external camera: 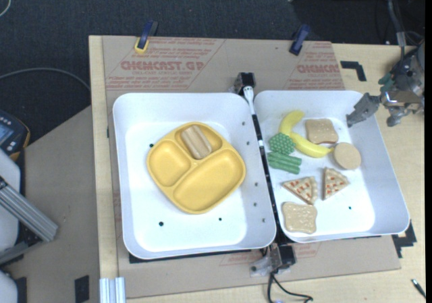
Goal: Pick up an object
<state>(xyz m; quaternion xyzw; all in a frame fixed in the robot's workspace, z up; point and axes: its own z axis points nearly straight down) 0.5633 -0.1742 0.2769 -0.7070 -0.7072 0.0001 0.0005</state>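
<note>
Single fixed camera above the bench (101, 160), looking down at a slant. Both white bins framed whole: left bin (135, 221), right bin (378, 200). Moderately near; dark floor visible beyond bench's far edge.

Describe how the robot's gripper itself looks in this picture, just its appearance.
At the right edge, the gripper is a cluster of grey and dark metal parts with a small teal-green piece near its top. One dark grey, flat, tapering finger juts left over the right bin's rim. No markings can be read.
</note>
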